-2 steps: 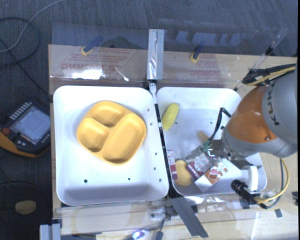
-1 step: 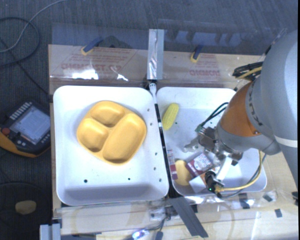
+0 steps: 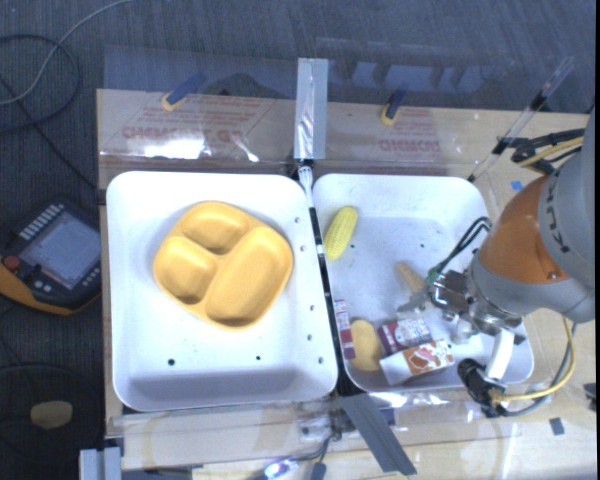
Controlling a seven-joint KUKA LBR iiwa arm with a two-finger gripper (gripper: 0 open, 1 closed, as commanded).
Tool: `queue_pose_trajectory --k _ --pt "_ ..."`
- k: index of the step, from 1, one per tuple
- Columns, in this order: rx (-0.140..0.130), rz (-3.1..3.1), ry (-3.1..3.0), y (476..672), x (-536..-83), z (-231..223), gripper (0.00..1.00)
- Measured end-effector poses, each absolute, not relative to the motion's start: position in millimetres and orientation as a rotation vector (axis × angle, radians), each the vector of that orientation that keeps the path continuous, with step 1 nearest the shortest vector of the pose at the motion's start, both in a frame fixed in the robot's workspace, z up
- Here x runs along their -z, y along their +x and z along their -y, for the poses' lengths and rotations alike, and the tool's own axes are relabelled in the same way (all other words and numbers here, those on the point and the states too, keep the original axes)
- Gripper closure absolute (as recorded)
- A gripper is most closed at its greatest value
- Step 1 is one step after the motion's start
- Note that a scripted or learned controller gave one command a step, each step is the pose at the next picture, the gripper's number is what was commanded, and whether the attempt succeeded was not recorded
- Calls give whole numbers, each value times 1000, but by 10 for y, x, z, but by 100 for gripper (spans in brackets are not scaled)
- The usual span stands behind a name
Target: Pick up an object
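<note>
Far to the left of the fingers, off the table, a handheld pendant (image 3: 50, 258) lies on the dark floor. The left bin (image 3: 130, 368) holds a yellow three-part tray (image 3: 223, 263), well away from the fingers across the divider between the bins. In the right bin (image 3: 420, 203) a corn cob (image 3: 340, 230) rests near the divider, up and to the left of the fingers. Lower down, a small yellow-and-red item (image 3: 363, 340) sits by the divider, and just right of it a cluster of small packets (image 3: 415, 346) lies at the bin's near wall, below and slightly left of the fingers. A tan stick-like piece (image 3: 410, 274) pokes out just left of the fingers.

The gripper (image 3: 450, 293) sits low over the right bin, close above the packets, with the grey arm (image 3: 540, 258) and its orange band behind it. Whether the fingers are apart or together I cannot tell; the wrist hardware hides them.

Nothing appears to be lifted, so by my judgement the pick is not yet done: a grasp and a raise are left, most likely among the packets beneath the gripper.
</note>
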State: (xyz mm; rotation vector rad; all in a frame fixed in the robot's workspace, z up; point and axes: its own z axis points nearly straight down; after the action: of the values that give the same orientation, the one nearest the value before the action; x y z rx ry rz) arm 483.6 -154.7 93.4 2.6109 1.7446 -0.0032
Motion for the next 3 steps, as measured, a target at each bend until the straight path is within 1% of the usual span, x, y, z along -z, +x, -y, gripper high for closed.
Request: queue_pose_trajectory --k 1,2,3 --pt "-10 -1873 2499 4879 -909 1178 0" --pt "-11 -2207 2207 4891 -911 1136 0" --pt "-4 -2046 2375 5160 -901 1050 0"
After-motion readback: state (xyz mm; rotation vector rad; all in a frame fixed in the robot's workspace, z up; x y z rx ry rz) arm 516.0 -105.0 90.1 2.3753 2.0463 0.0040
